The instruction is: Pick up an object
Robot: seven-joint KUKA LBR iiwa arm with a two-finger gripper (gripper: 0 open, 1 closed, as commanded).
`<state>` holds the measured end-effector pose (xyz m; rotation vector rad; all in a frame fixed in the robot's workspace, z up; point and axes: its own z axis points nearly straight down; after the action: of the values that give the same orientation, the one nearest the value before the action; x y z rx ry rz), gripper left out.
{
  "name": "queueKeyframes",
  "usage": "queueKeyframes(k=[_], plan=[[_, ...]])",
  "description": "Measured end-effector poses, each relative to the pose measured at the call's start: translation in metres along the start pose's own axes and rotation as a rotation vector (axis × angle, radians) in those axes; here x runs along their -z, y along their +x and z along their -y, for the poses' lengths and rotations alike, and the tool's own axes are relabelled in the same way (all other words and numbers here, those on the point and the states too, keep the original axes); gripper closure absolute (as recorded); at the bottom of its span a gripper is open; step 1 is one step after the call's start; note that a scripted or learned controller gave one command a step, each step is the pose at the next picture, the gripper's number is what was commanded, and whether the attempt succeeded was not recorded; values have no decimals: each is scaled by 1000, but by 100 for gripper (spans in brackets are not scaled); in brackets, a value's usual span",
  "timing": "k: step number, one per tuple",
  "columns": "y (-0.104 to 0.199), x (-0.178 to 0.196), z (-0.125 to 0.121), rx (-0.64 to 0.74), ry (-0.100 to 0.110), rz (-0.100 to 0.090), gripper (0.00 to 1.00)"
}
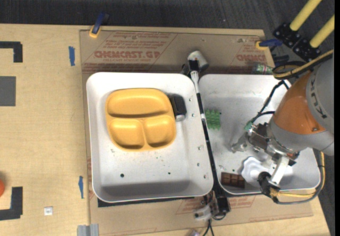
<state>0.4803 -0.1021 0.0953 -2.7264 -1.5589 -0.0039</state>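
Progress looks slight: nothing is visibly lifted. Nearest, at the bottom of the frame, a small brown block (232,179) lies in the lower left corner of the right bin (234,91). Just up and right of it the gripper (248,142) sits low inside that bin, beside a white lump (251,167); whether it is open or clamped on anything I cannot tell. Further up, a green piece (213,118) rests near the bin's left wall. In the left bin (149,171), a yellow divided plate (141,118) touches a black object (178,106). Grasp and lift appear left to do.
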Motion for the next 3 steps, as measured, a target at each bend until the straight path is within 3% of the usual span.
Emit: queueKeyframes(k=[2,3], plan=[[29,-10,-74,335,-1,2,0],[21,-11,-135,150,0,3,0]])
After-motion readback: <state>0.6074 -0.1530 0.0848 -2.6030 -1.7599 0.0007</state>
